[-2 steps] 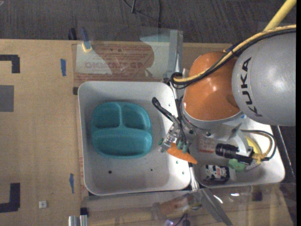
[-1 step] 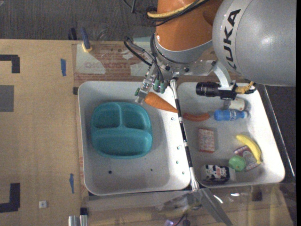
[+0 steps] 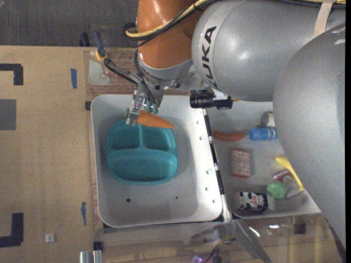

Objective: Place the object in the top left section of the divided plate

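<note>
A: Where's the carrot [image 3: 155, 120]?

B: At the teal divided plate's [image 3: 142, 166] twelve o'clock rim, long axis running nine-to-three, tip toward three.

A: And the gripper [image 3: 138, 112]?

B: At the carrot's nine o'clock end, pinching its stem end, I'd judge.

A: The target?

B: The upper left section lies toward seven o'clock from the carrot. The left bin [image 3: 164, 212] holds the plate; a hot dog [image 3: 230, 136] lies in the right bin [image 3: 269, 211].

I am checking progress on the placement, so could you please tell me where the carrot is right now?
The carrot is in the left bin, lying across the upper rim of the teal divided plate, right beside the gripper.
</note>
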